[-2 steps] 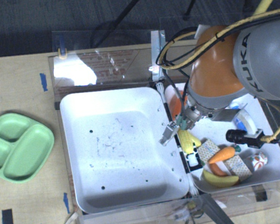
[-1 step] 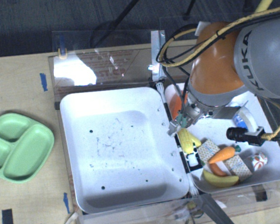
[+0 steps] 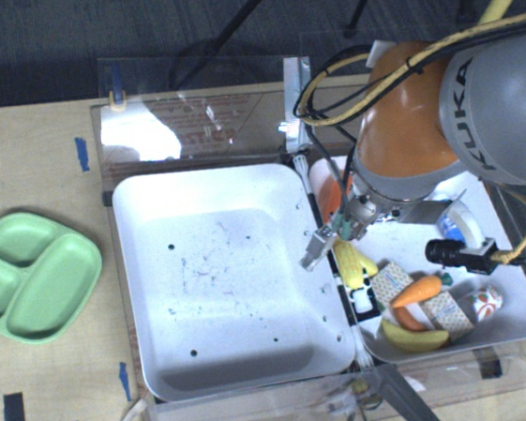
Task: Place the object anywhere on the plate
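One fixed camera looks down at a slant on both bins [image 3: 208, 187].

Overhead view: gripper [image 3: 334, 237] at the right bin's [image 3: 525, 316] left edge, above a banana [image 3: 352, 263]; green plate [image 3: 33, 275] far left.

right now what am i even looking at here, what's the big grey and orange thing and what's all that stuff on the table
The big grey and orange thing is a robot arm, reaching in from the right. One camera looks down on the bench at a slant. At the arm's tip is a small two-finger gripper, over the divide between two white bins. The left bin is bare white. The right bin holds toy food: a banana, a carrot, something yellow like corn, plus small packets. The green divided plate at far left is where an object should go. I cannot tell whether the gripper holds anything.
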{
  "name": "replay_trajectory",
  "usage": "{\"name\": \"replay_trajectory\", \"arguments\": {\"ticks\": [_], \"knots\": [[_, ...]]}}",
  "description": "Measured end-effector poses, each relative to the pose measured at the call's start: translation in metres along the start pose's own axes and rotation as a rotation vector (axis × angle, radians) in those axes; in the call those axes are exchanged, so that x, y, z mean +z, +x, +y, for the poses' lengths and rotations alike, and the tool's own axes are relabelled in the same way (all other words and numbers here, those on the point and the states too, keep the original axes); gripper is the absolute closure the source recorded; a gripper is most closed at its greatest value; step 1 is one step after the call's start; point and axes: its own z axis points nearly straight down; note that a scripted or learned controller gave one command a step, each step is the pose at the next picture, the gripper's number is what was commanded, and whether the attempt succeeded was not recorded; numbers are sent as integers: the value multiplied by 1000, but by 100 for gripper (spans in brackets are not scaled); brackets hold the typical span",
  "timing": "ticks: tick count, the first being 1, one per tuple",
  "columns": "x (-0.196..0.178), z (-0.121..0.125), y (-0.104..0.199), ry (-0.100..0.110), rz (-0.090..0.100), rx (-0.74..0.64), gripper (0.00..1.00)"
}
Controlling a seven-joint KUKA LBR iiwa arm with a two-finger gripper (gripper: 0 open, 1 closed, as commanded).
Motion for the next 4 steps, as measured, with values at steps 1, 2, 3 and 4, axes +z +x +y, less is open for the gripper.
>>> {"name": "replay_trajectory", "arguments": {"ticks": [1,2,3,4], "knots": [[-7,2,0,1,1,-2,100],[-7,33,-23,-5,-5,-201,100],[-7,33,-23,-5,-5,-201,0],[-14,35,-23,-6,-4,-203,100]]}}
